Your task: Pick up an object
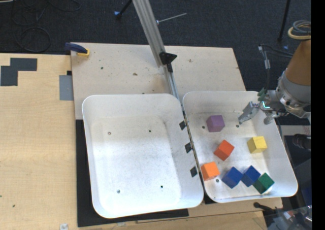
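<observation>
1. Camera view, layout: two white bins side by side on the desk (122,66). Left bin (101,117) bare apart from specks. Right bin (284,173) holding seven cubes.
2. Cubes: purple (216,123) toward the far side; red (224,150) mid-bin; yellow (257,144) to its right; orange (210,171) against the left wall; two blue (232,177) (250,175) and green (264,182) in a touching row near the front rim.
3. Hand (254,111): over the far right part of the right bin, between purple and yellow, touching neither. Fingers parted, nothing between them.
4. Progress: no cube lifted; all resting on the bin floor. Pick not yet made. Left to do, by judgement: choose a cube, descend, close, raise. Purple and yellow nearest and standing free, so likeliest targets.
</observation>
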You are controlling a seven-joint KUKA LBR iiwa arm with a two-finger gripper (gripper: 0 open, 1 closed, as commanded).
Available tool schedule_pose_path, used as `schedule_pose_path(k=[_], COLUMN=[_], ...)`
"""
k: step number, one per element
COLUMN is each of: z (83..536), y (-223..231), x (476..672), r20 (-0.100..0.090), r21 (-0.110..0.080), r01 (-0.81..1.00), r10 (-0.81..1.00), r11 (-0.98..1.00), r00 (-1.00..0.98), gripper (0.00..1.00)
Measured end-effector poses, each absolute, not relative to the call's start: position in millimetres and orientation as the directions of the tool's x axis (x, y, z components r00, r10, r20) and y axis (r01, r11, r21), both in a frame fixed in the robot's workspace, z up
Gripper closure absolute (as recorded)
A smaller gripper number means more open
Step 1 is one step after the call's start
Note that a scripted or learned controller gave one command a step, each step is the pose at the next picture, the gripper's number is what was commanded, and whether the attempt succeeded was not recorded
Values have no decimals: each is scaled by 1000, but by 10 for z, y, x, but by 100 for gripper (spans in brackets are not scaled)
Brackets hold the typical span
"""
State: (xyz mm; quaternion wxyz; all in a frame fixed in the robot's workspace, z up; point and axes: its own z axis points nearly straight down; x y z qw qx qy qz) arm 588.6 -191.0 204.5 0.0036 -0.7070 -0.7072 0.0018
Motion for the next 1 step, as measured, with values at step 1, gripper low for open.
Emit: schedule_pose_path(k=[1], z=[2072], y=[-1912], x=[5896], r20=[1], r21=[-3], r01=[1000], r10=[1000], r11=[2], r00=[-2], gripper=[0])
